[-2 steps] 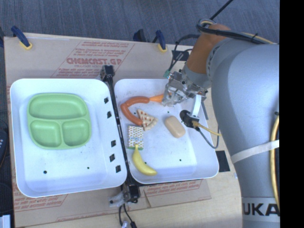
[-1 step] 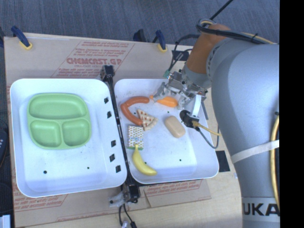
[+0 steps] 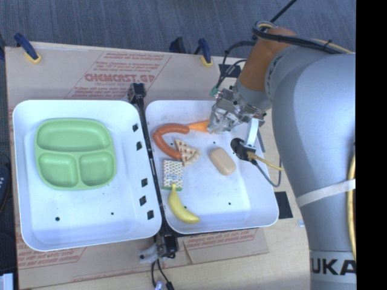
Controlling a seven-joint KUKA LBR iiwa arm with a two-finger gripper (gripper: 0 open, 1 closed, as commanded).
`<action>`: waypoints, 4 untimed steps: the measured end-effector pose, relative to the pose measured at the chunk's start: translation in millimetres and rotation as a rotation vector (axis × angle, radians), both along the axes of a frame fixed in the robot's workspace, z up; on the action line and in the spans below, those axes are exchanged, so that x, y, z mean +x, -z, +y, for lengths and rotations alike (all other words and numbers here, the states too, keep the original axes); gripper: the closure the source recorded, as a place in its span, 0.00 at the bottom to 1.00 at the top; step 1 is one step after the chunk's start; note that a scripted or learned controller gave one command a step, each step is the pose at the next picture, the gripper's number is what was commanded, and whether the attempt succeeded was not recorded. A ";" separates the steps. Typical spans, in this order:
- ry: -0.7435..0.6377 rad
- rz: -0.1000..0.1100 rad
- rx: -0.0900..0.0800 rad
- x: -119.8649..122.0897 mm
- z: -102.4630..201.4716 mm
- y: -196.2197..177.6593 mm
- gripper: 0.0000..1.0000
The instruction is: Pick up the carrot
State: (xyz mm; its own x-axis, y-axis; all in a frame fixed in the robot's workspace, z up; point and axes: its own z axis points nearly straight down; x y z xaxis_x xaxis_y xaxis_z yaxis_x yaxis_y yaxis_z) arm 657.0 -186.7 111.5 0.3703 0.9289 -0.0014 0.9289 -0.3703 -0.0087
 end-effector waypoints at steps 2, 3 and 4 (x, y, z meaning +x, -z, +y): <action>-0.658 -0.008 0.000 -49.9 27.8 -115.9 1.00; -0.653 -0.005 0.003 -106.9 78.2 -100.5 1.00; -0.426 -0.007 0.000 -73.1 116.3 -115.2 1.00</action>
